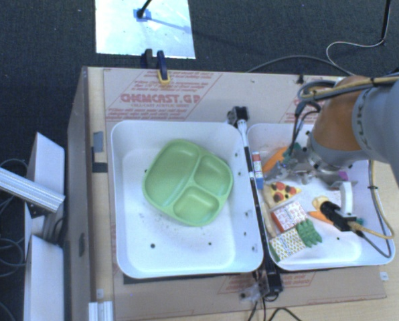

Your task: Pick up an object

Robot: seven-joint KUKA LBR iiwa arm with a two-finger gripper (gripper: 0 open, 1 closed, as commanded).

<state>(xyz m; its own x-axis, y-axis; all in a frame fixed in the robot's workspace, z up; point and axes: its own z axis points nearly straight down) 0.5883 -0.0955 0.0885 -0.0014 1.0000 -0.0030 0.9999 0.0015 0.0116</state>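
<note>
My gripper (297, 168) hangs low over the back half of the right bin (370, 256), under the grey arm with its orange band (333, 122). Just to its left lies an orange carrot-shaped toy (276, 158), and just in front of it a toy pizza slice (283, 191). Nearer the front lie a red-and-white patterned box (288, 214), a green toy (308, 233) and a green-checked box (286, 245). A small yellow and orange piece (318, 208) lies to the right of the red box. I see nothing held.
The left bin (129, 246) holds a light green divided plate (188, 181). A white tube with red and blue marks (257, 167) lies along the divider between the bins. A pink scrap (344, 176) peeks out by the wrist. Clamps (155, 60) sit at the bench's back edge.
</note>
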